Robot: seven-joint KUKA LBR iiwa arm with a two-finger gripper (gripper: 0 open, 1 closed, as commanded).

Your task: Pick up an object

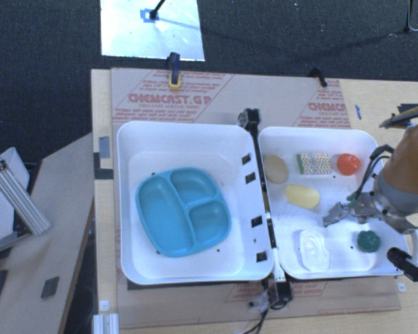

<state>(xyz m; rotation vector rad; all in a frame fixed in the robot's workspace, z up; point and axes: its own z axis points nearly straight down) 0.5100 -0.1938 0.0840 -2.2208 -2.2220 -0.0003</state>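
1. The gripper (353,212) hovers at the right of the frame over the right bin (285,139), low among its contents; whether the jaws are apart or together I cannot tell.
2. The candidates all lie in that bin: a yellow piece (303,197) at centre, a tan round (275,168) and a speckled block (314,163) above it, an orange ball (347,163) upper right, a white lump (313,249) lower centre, and a dark green ball (367,241) lower right.
3. The left bin (125,207) holds a blue divided plate (184,211).
4. Best practice, I judge: choose 1 isolated target, likely the yellow piece or green ball near the tool, centre over it, descend straight, close squarely, then lift slowly.
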